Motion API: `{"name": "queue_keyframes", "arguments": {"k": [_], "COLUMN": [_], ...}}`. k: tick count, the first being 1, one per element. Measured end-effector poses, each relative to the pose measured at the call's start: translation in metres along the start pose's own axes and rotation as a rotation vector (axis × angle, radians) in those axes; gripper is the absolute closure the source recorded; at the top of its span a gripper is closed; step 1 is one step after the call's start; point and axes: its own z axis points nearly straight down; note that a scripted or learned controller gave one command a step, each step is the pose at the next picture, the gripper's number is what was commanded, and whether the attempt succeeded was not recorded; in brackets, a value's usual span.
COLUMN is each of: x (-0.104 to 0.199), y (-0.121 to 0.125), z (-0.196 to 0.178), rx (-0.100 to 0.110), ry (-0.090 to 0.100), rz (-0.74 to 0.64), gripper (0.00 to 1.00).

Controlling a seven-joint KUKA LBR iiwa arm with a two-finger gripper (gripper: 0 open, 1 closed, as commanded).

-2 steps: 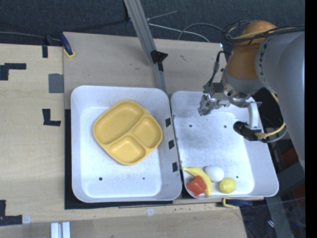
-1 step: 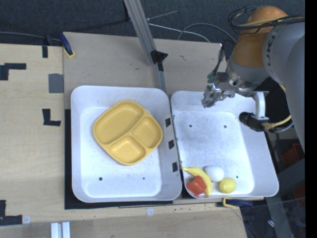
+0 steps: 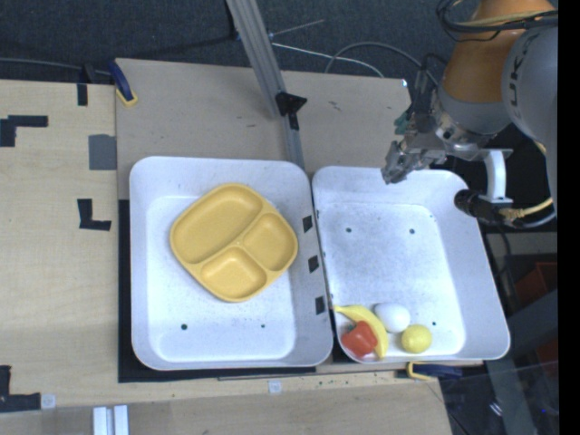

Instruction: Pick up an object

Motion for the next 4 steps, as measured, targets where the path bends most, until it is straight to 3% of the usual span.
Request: {"name": "queue_keyframes", "arguments": {"k": [1,2,4], "x": [0.000,0.048,0.146], "y": [0.001,-0.024,-0.050], "z": [-0.053,-0.033,-0.004], "rx": [-0.001,0.007,0.009], "ry": [0.000,0.002,0.001], "rz": [-0.001,-0.003,-0.005], "gripper": [1.00,1.00,1.00]}}
